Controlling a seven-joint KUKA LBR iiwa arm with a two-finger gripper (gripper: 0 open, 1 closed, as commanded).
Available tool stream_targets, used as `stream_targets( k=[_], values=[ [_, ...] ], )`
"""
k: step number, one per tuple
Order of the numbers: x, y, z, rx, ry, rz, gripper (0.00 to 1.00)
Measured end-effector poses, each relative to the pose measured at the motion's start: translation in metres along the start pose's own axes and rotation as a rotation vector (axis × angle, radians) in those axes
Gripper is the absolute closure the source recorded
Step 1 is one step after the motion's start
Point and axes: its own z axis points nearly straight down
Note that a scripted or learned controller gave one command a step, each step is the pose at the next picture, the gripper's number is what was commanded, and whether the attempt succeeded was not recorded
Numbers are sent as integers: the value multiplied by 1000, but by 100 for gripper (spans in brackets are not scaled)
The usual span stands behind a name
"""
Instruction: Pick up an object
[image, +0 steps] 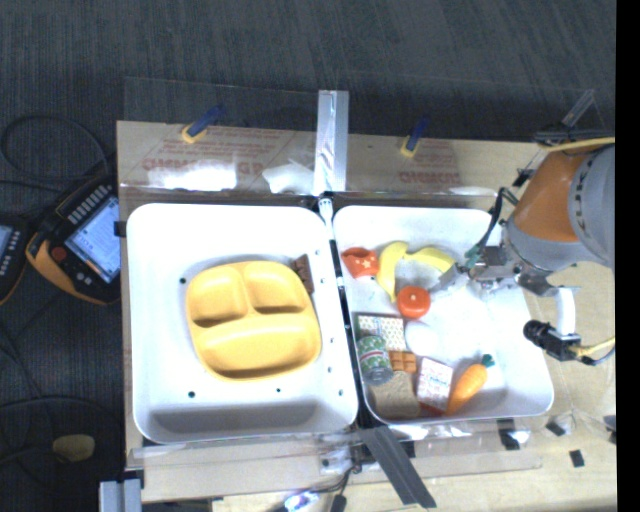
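Observation:
The right bin (520, 400) holds the loose objects. A yellow banana (428, 260) and a second yellow piece (392, 268) lie at the back, beside a red fruit (360, 262). A round red tomato (413, 300) sits just in front of them. An orange carrot (468, 384) lies at the front right, next to a small printed box (433, 380). My gripper (484, 270) hangs low over the right bin's back right part, just right of the banana, under the orange wrist band (556, 205). I see nothing held by it.
The left bin (160, 400) carries a yellow divided plate (252, 318) and a small brown item (302, 272) at its back right corner. A patterned packet (380, 328), a small can (375, 362) and a brown block (402, 361) crowd the right bin's front left. A handheld pendant (85, 240) lies off the bench at left.

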Motion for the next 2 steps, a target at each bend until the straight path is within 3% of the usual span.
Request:
stream_targets(
  k=[1,2],
  values=[
    [15,5,-42,16,1,150,0],
    [16,49,12,8,-4,36,0]
  ],
)
